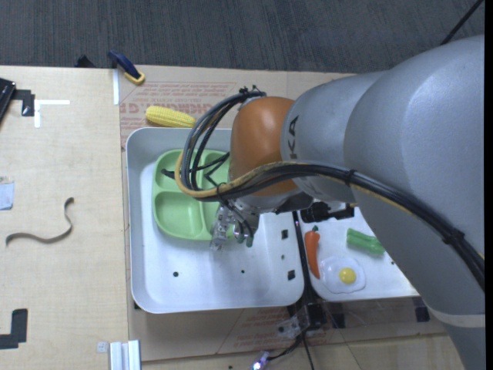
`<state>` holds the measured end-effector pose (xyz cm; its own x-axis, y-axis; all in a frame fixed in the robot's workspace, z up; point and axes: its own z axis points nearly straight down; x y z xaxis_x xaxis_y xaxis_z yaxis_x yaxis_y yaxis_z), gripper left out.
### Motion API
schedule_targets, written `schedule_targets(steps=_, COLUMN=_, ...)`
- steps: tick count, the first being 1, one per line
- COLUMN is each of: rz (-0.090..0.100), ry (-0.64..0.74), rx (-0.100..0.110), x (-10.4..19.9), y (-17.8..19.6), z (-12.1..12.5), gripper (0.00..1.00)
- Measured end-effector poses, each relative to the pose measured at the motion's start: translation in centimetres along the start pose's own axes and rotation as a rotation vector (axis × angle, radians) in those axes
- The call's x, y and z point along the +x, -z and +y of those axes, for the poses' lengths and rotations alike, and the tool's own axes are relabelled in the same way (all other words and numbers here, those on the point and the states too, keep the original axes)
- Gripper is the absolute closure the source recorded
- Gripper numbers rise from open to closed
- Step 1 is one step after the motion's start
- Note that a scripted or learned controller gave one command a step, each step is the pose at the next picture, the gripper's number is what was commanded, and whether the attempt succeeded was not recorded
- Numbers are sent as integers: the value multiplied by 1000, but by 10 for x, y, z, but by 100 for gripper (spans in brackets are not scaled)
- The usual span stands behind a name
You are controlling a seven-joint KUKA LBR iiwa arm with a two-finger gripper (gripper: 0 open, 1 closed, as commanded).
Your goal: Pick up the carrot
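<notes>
Over the left bin (pixel 154 276), I am seeing the pincer (pixel 229 233) hanging low, just off the lower right corner of the green divided tray (pixel 173 206). I cannot tell whether it is released or clenched; the metal tip is small and blurred, and nothing is visibly caught in it. The carrot (pixel 312 253) is lying in the right bin (pixel 385 287), tight against the wall that is separating the two bins, lengthwise along that wall, with a fried-egg toy (pixel 343 274) just beside its lower end and a green vegetable piece (pixel 363 241) a little further right. I am judging that the pincer is sitting on the wrong side of the divider for the grasp, so the arm is needing to cross to the right. The carrot hugging the wall is leaving little room for a finger on that side. A corn cob (pixel 169 116) is resting on the worktop (pixel 62 284), above the left bin.
</notes>
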<state>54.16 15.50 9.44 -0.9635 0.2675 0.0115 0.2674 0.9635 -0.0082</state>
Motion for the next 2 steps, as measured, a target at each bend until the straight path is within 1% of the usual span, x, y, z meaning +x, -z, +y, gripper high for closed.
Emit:
schedule_targets(steps=1, rz=8, ry=445, rx=-2, x=-78, y=-7, z=-14, gripper=100)
schedule_targets(steps=2, rz=16, ry=449, rx=-1, x=-76, y=0, z=-14, gripper=100)
